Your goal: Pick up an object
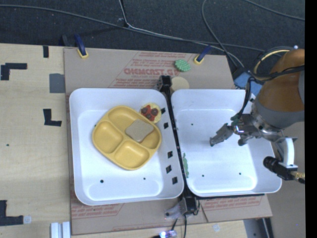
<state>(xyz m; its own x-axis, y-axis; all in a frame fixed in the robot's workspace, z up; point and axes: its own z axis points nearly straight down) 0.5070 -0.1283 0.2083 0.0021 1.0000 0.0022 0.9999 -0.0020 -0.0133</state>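
The gripper [229,137] hangs over the right bin [198,182], toward its 3 o'clock side, and its two dark fingers stand apart with nothing between them, so it holds no object. One finger [218,138] points toward 8 o'clock, the other sits close under the wrist. The floor of this bin around the gripper looks bare white. The possible objects lie in the left bin [84,182], well apart from the gripper, in the direction of 9 o'clock: a yellow divided plate [111,138] with a flat tan piece [138,130] resting on it, and a small red and dark item [150,112] at the plate's 1 o'clock edge. In my judgement the task is at its beginning: no object is grasped or lifted yet, and the reach, the closing and the lift are all left.
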